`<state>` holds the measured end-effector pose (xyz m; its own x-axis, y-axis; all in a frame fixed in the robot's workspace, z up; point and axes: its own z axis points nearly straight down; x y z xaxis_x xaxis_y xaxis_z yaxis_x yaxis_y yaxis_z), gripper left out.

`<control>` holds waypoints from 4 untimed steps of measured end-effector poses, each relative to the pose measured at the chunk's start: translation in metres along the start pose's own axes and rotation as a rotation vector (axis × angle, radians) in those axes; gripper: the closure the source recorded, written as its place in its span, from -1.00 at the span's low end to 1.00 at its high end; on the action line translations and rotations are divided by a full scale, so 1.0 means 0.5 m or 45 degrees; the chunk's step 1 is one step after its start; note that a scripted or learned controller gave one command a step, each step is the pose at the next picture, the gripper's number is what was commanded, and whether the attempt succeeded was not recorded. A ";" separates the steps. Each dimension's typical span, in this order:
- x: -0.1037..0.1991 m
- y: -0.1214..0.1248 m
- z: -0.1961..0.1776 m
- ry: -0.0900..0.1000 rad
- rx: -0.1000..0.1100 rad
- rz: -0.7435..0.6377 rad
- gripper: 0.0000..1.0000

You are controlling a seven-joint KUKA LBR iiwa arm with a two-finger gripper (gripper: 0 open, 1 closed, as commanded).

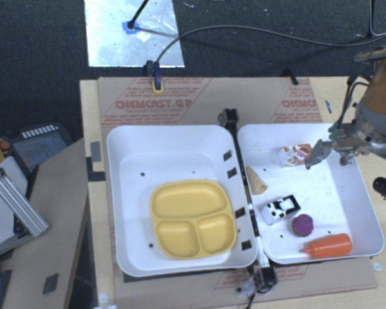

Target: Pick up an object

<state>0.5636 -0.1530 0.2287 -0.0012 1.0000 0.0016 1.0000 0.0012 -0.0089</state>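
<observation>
A cardboard sheet (196,95) printed "CHEMCAST" in red covers the bench (66,189) beneath two white bins. The left bin (125,160) holds a yellow divided tray (193,217), its long axis running left to right, the large compartment on the far side. The right bin (364,213) carries the smaller items. An orange bottle (328,245) lies on its side near the front wall, long axis left to right, its narrow end pointing left. A white-and-red packet (296,154) with unreadable print lies near the far wall. A tan cone (255,179) sits by the left wall, tip toward the far side. A black-and-white toy (280,209), possibly a cow, rests just beside a purple ball (303,225). The end effector (329,151) hangs over the right bin's far right part, near the packet; its fingers stand apart with nothing between them.
</observation>
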 end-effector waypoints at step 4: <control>-0.001 0.011 0.293 -0.001 -0.008 0.000 -1.00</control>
<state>0.5678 -0.1531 0.0820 -0.0009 1.0000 0.0007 1.0000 0.0009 -0.0023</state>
